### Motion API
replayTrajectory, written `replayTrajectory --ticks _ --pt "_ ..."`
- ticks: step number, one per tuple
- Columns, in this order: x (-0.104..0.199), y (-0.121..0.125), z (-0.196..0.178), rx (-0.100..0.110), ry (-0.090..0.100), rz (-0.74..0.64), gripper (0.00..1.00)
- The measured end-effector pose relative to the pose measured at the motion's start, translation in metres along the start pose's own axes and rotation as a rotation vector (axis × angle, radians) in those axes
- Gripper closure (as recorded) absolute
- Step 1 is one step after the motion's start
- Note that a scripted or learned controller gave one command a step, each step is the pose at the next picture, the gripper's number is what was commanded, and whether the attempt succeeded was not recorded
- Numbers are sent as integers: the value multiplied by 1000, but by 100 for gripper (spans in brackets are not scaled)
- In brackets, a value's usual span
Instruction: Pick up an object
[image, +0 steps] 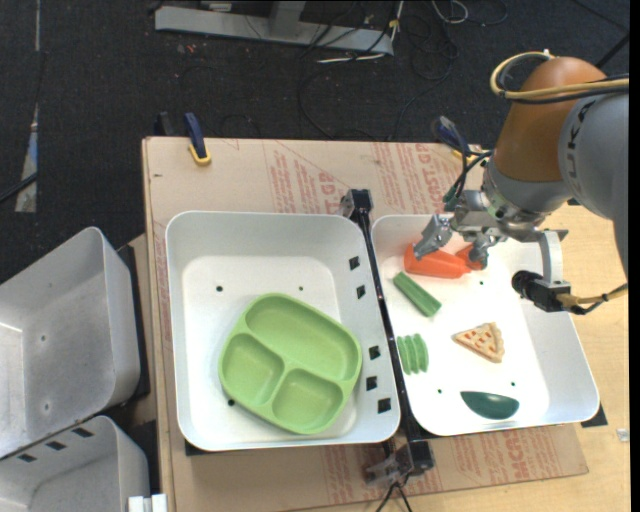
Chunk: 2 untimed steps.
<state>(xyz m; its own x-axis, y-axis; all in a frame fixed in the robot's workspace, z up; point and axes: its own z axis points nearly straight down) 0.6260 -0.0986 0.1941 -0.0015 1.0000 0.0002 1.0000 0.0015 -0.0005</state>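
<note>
The arm reaches in from the right, its orange band (545, 110) high above the wrist, and the gripper (458, 243) is down at the far end of the right bin (570, 385). The two fingers (433, 240) are spread apart, one on each side of an orange carrot-shaped piece (436, 263) that lies on the bin floor. The fingertips stand at the upper edge of the piece — whether they touch it cannot be told from here. The piece rests flat on the floor and is not clamped or lifted; the hand is unclenched.

Other contents of the right bin, all lying apart from one another:
- a long green piece (416, 294), set at a slant just below the orange piece
- a ridged green piece (412, 353) near the bin's left wall
- a pizza-slice-shaped piece (481, 342) toward the middle
- a dark green leaf-shaped piece (490, 404) close to the near wall

The left bin (190, 240) holds a light green divided tray (289, 362) with three compartments, lying flat and turned at an angle toward the near right corner.

Both bins sit side by side on a cardboard-covered bench (300, 170) — a black divider strip (374, 290) runs between them.
</note>
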Motion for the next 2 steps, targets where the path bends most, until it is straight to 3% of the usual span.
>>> replayTrajectory --ticks 2 --pt "-9 -4 103 4 1 3 0"
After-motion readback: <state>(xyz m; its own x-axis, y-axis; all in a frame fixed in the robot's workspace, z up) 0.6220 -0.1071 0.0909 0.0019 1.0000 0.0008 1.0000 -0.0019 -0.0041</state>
